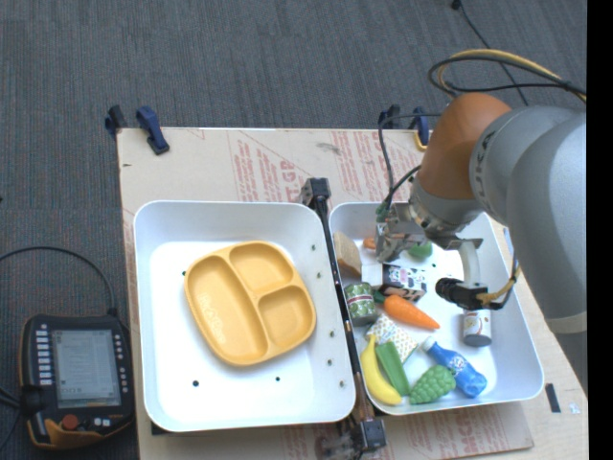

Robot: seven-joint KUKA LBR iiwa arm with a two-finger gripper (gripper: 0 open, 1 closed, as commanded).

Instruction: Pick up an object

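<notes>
Objects for picking crowd the right-hand white bin, a shallow, smooth-walled tray with rounded corners. Nearest the camera, along the bin's front edge, lie a curved yellow banana, a flat green pea pod and a bumpy green bunch of grapes, all glossy plastic toy food. Just beside the grapes rests a blue bottle with a white cap, tilted on its side. Behind it, a small grey metal can sits near the bin's right wall. Toward the middle, an orange carrot with a green tip lies at a slant, its tip near a small round green-labelled can at the left wall. A patterned black-and-white box sits just behind the carrot, and a tan wedge leans at the left wall farther back.

Over the bin's rear half hangs the gripper, low among the items near a small green piece; whether it is spread or closed cannot be told from this angle. Above it rise the orange band and the bulky grey arm, trailing black cables.

In the left bin, a matte yellow tray with three compartments lies at an angle. Both bins rest on a cardboard sheet printed in red, held by blue clamps at the far edge. A handheld pendant lies on the grey carpet at lower left.
</notes>
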